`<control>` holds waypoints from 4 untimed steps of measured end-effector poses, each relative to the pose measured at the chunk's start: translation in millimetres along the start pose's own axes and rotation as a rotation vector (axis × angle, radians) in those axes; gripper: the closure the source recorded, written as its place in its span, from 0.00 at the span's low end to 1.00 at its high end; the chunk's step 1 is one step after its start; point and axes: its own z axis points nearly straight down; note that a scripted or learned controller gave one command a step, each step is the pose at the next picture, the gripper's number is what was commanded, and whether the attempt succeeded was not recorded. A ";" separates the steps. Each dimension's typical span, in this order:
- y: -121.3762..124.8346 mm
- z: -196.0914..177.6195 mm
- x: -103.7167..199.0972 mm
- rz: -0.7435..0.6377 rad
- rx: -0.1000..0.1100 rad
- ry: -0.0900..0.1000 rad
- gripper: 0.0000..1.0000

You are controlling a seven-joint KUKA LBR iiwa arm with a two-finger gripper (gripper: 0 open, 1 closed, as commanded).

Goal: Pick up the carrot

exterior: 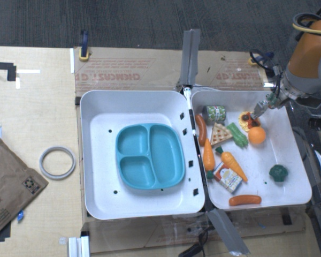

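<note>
Fingers (258,113) on the gripper (257,114) look pinched close together, and I see nothing between them. The gripper hangs near the far right corner of the right bin (297,143), just over a small red thing and close to the orange (257,136). The carrot (234,166) is not there. It lies on a slant near the middle of the bin, closer to the near edge, well apart from the gripper. A little box (228,178) touches it on its left, near side. Another carrot-like one (208,155) lies along the left wall, so I think the middle one is easier to get. To do this well, I think the gripper should lift a bit, go over the orange toward the near left, and open wide. Then it should turn so it can pinch across the thin body, not along it, and come straight down on the fat half. The box is the tricky bit, as one finger could bump it. There is bare white floor on the carrot's right side, between it and the green ball (278,172), so there is room there. The sausage (245,199) by the near edge is out of the way.
</note>
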 end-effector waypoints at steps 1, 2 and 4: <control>-0.1 0.5 0.2 0.000 0.001 0.001 0.00; -45.6 17.1 34.9 0.012 0.000 -0.005 0.00; -45.3 8.3 34.0 0.015 -0.002 -0.006 0.00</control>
